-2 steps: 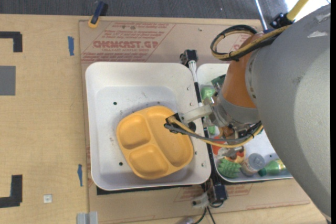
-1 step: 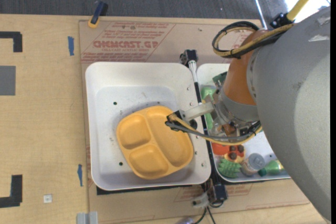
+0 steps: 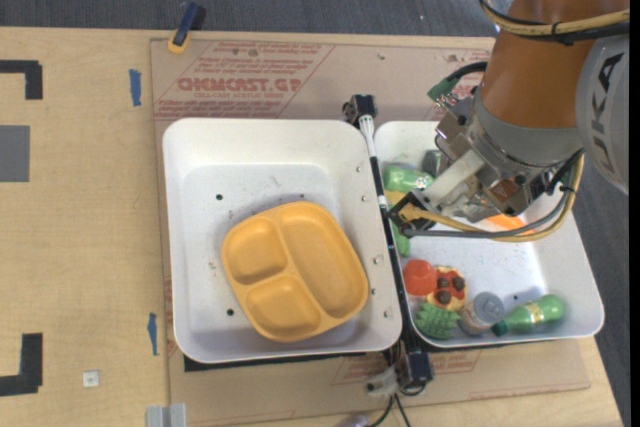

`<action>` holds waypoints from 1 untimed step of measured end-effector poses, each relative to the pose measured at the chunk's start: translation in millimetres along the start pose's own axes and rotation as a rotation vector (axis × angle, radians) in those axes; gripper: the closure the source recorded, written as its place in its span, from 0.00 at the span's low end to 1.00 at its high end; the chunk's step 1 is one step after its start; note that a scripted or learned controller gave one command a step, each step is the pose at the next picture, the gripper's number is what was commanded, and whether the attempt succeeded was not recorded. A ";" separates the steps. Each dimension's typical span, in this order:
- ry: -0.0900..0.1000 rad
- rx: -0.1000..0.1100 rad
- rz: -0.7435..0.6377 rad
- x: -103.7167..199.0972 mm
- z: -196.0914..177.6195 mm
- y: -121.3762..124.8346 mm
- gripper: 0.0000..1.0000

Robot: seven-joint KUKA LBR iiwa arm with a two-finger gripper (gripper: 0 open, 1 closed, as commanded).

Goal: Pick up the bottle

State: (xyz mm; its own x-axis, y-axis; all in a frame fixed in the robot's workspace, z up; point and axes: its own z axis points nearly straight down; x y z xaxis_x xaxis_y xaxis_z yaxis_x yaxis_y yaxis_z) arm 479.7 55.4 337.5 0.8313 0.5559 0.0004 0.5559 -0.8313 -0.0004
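The bottle (image 3: 530,315) is green with a yellow band near its neck. It lies on its side in the front right corner of the right bin (image 3: 572,260). My gripper (image 3: 486,203) hangs low over the back half of that bin, well behind the bottle and a little to its left. The grey and orange wrist covers it from above. Nothing can be seen held in it.
Beside the bottle lie a grey round piece (image 3: 487,307), a leafy green toy (image 3: 432,319), a pizza slice (image 3: 448,285) and a red piece (image 3: 419,274). A green item (image 3: 404,179) and an orange one (image 3: 507,224) lie near the gripper. The left bin (image 3: 200,165) holds a yellow divided plate (image 3: 292,269).
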 end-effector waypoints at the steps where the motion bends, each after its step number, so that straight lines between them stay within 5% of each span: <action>1: -0.003 0.003 -0.509 49.1 138.4 -23.5 1.00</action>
State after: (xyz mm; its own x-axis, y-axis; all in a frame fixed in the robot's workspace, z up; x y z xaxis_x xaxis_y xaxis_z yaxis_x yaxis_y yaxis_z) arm 507.4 102.3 199.1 0.4548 0.8906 -0.0012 0.8906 -0.4548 -0.0038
